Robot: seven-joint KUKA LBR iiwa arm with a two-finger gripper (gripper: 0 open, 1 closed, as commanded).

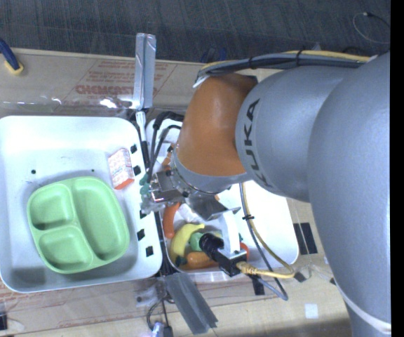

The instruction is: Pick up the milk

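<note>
My hand (161, 190) hangs over the divide between the bins; I can't tell its state. The small white-and-orange milk carton (120, 168) lies in the left bin (19, 135), beside the green divided plate (78, 222), not yet lifted.

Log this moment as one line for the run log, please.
arm: over right bin | gripper: fingers hidden | milk carton: left bin, beside green divided tray, not held | banana: right bin

Left bin (5, 188): green divided tray (79, 223), small carton (120, 167), possibly the milk, by the right wall. Right bin (286, 248): banana (183, 237), orange items, largely under the arm (286, 132).
</note>
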